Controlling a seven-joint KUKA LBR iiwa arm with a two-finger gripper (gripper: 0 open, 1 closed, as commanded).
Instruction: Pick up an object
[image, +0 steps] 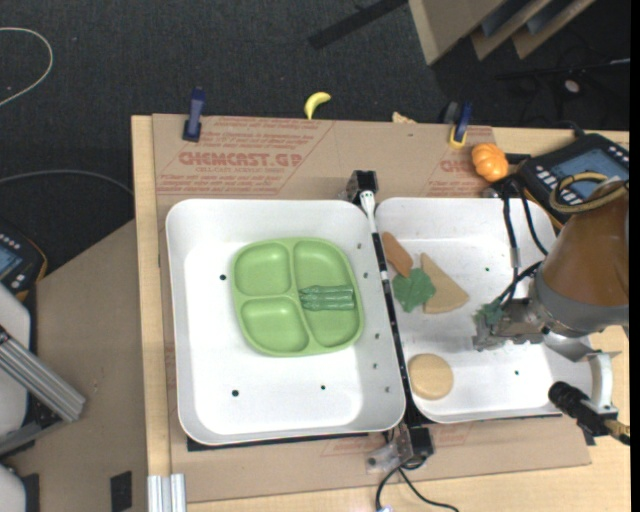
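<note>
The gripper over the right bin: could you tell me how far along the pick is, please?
Done: the arm has reached into the right bin, with the gripper low beside its right wall. In hand: nothing visibly lifted; something small and green sits at the gripper, too unclear to call a grasp. Left: the round tan piece, green leafy piece and tan wedge all lie unlifted.

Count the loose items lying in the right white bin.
4: a brown elongated piece near the divider, a tan wedge beside it, a green leafy piece overlapping the wedge, a round tan disc at the front. The arm may hide more.
</note>
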